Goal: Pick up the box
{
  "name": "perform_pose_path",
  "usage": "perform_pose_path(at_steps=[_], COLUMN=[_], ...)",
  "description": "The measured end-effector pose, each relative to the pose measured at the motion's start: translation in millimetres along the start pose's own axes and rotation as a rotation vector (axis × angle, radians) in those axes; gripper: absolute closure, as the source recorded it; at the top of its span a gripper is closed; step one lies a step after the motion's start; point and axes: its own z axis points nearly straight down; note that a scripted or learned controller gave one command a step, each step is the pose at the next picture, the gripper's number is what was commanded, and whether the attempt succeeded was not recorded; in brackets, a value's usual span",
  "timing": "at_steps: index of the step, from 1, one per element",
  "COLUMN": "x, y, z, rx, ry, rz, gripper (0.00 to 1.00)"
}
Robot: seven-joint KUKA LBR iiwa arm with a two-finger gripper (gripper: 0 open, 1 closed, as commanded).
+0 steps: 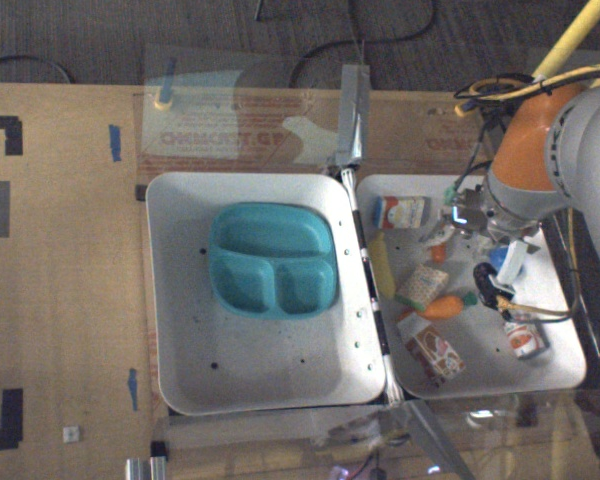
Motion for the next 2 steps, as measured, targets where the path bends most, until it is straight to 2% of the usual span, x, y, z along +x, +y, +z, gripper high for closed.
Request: perform_pose_path(at_steps=[1,2], x=[-2,-40], y=[1,27], z=[-12,-86], rx=[-0.004,0.001], ry=[-0.003,-0.001], rz=[0.000,0.046], gripper=[1.00,1.00])
